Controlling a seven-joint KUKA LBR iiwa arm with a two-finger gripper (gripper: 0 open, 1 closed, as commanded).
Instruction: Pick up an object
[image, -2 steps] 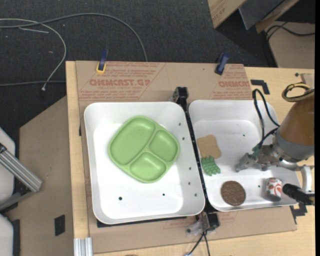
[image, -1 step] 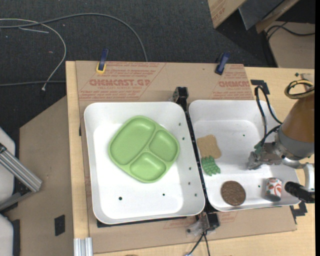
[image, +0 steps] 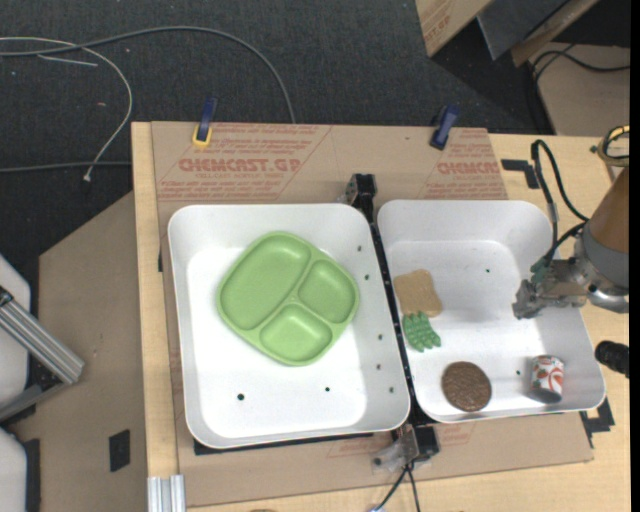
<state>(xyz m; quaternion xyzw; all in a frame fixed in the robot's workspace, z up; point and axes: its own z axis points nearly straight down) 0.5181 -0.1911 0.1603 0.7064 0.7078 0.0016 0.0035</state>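
Hovering over right bin (image: 470, 225) edge — hand (image: 528, 300), grip unclear — can (image: 547, 377), brown disc (image: 467, 386) nearby.

Lit evenly from overhead, bright and diffuse. Mild glare across the two white bins (image: 200, 300), washing out their floors, with soft grey shading along the inner walls. Short, faint shadows under the green divided plate (image: 288, 297) and the round brown disc (image: 467, 386). Dim on the dark carpet (image: 80, 120) beyond the bench. Slightly soft throughout, grainy, with small details blurred near the right edge.
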